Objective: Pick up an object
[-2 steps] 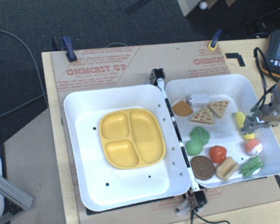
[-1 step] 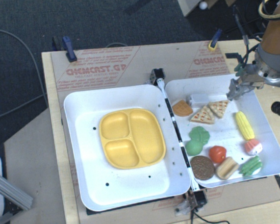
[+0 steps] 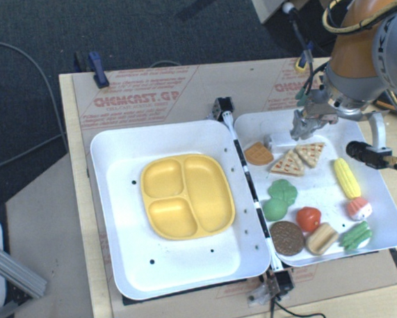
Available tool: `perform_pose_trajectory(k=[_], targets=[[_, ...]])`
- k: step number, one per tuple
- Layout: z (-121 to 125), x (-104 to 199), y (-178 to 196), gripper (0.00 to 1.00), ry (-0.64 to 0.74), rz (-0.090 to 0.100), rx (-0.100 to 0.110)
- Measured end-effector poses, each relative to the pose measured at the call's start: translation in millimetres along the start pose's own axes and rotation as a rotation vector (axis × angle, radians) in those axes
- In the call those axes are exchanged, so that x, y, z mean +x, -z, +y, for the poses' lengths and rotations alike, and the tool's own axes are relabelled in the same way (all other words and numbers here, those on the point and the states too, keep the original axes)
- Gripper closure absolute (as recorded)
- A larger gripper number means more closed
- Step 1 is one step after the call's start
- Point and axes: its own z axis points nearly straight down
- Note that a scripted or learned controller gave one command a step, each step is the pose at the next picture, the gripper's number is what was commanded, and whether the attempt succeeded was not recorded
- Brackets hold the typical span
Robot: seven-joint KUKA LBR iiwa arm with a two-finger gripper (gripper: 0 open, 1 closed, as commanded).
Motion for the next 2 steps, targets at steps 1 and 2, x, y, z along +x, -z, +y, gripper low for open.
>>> perform_pose_trajectory(k=[1, 2], targets=[[0, -1, 0, 0.00, -0.001, -0.001, 0.000], [-46, 9, -85, 0.00, -0.002, 0.000, 0.003]])
